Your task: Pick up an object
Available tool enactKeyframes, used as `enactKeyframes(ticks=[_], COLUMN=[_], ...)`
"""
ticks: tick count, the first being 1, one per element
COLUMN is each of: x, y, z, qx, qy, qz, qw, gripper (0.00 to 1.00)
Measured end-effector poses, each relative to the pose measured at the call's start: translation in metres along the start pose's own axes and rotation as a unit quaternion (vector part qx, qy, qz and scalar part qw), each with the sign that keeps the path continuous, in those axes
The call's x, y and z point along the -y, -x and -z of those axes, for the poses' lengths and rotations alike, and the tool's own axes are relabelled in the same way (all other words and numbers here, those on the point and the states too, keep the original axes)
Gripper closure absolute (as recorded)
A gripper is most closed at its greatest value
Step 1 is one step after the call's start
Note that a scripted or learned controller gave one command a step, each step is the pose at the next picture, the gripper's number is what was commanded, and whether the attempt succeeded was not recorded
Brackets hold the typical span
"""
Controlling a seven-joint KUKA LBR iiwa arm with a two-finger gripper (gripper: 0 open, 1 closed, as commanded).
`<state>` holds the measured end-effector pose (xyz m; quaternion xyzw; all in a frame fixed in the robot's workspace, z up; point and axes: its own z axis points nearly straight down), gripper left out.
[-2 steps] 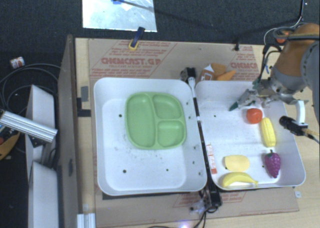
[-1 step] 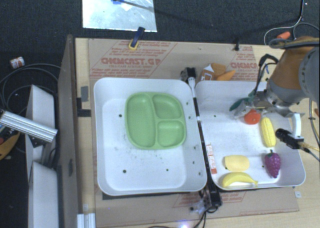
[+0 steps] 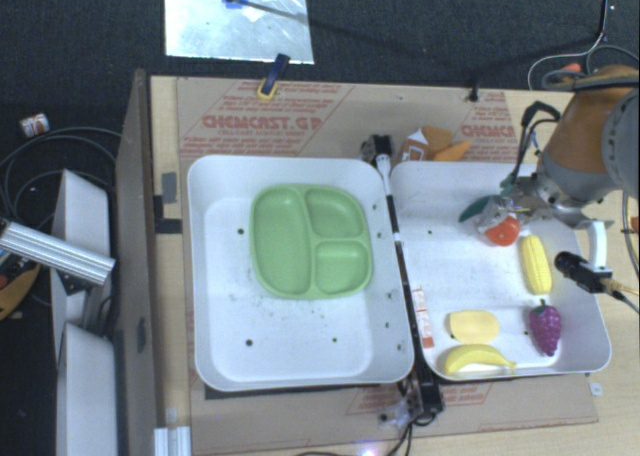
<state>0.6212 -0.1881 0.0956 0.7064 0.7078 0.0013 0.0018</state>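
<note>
While corn (image 3: 536, 263) flanks tomato (image 3: 502, 232), grapes (image 3: 545, 328) lie nearer.

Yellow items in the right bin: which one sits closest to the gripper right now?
The corn cob, lying along the bin's right side just below the gripper and the red-orange toy. The yellow lemon-like piece and the banana lie at the bin's near edge, well away.

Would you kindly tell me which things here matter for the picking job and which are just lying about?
For the job:
gripper
tomato
corn cob
grapes
lemon
banana
right bin

Lying about:
green plate
left bin
foil sheet
</note>
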Motion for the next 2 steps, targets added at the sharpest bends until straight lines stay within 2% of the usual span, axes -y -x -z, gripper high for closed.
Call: enactKeyframes(ticks=[1, 2], x=[0.024, 0.039], y=[-0.032, -0.117], z=[0.034, 0.093], qx=[-0.001, -0.002], qy=[-0.002, 0.001], qz=[0.002, 0.005], qw=[1.0, 1.0], gripper=[1.0, 1.0])
